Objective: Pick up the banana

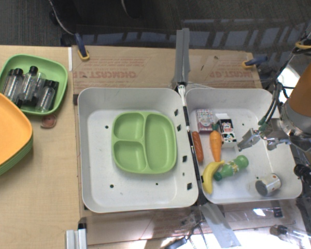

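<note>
Claw poised over right bin, banana not yet grasped.
The claw point(254, 137) hung parted and empty; the banana point(209, 175) lay below-left of it, against the bottle point(231, 167), so clearance looked tight. Cardboard point(114, 69) lining the desk read "CHEMCRAFT" inverted; the box point(205, 120) print was illegible.

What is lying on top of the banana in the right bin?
A green bottle lies across the upper end of the banana, hiding that tip. The rest of the banana is uncovered, beside the bin wall.
</note>
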